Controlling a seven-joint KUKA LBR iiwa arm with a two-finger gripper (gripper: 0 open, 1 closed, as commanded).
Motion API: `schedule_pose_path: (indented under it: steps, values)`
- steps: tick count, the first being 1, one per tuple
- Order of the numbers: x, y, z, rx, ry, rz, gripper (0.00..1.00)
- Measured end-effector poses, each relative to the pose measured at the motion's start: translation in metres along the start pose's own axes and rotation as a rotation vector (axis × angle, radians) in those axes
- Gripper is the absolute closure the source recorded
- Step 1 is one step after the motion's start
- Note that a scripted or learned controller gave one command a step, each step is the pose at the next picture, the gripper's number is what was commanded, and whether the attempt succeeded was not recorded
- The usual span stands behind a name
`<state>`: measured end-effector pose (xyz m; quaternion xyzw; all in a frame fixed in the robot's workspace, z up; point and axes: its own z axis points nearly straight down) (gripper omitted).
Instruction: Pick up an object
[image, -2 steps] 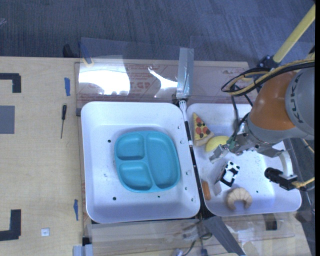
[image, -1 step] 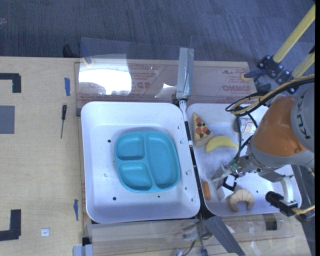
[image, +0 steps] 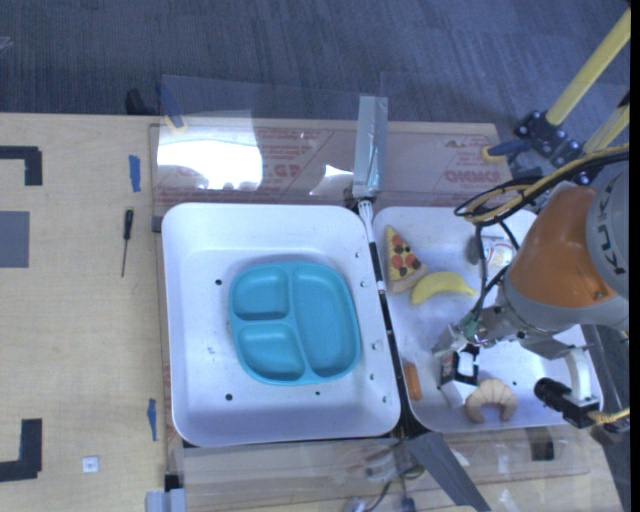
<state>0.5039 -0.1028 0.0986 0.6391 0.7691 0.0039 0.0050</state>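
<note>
1. Camera view left the end effector (image: 458, 366) small and dark in the right bin (image: 425, 300); whether it was open or closed, I cannot tell.
2. It hung just beside a tan, curved croissant (image: 489, 400).
3. A banana (image: 440, 287) and a pizza slice (image: 402, 256) lay farther up.
4. A smooth blue divided plate (image: 295, 322) sat in the left bin (image: 190, 300).

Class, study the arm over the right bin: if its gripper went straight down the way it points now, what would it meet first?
Probably the bare floor of the right bin. The gripper points down just left of the croissant, so it might graze that instead; depth is hard to judge from one slanted view.
</note>
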Motion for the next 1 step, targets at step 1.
schedule_pose_path:
  steps: [1]
  values:
    - [0.0677, 0.0374, -0.0865, 0.012, 0.003, 0.403, 1.00]
